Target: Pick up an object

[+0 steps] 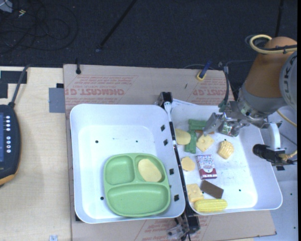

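Metal two-finger gripper (214, 124) poised over right shallow white plastic bin (263, 197), above green plastic block (196, 125); jaw state cannot be told; nothing visibly held

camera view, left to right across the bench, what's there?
Teach pendant → left bin holding green divided tray → right bin with food items → gripper → orange-banded arm.

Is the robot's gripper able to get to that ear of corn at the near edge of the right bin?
Probably yes. The ear of corn lies uncovered by the right bin's near wall, with only a brown block beside it. The gripper hangs over the same bin, nothing between them.
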### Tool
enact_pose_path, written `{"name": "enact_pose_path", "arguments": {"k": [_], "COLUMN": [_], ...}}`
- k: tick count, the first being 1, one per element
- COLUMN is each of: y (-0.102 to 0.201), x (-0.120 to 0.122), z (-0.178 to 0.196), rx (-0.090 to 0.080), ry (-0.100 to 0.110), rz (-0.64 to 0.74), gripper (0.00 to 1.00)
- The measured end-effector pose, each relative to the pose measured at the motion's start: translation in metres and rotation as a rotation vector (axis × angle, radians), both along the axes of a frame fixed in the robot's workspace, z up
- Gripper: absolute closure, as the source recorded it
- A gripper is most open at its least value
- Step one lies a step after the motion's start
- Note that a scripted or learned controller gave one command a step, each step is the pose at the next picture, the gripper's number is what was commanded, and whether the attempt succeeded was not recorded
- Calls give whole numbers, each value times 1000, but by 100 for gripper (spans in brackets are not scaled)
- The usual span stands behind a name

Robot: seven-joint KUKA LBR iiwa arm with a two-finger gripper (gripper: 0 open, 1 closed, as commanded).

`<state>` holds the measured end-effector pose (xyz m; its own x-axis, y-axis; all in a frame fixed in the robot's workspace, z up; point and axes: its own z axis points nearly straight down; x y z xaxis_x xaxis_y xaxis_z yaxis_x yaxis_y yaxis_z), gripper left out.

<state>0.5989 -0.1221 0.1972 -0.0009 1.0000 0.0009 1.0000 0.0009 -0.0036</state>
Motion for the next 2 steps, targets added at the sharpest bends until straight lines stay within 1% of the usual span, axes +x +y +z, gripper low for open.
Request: {"name": "enact_pose_path", "arguments": {"k": [1,2], "y": [-27,18], "x": [-50,16], "z": [-108,-109], "rx": [6,0], "ry": [-9,-7], "rz": [-5,5], "gripper": [0,0]}}
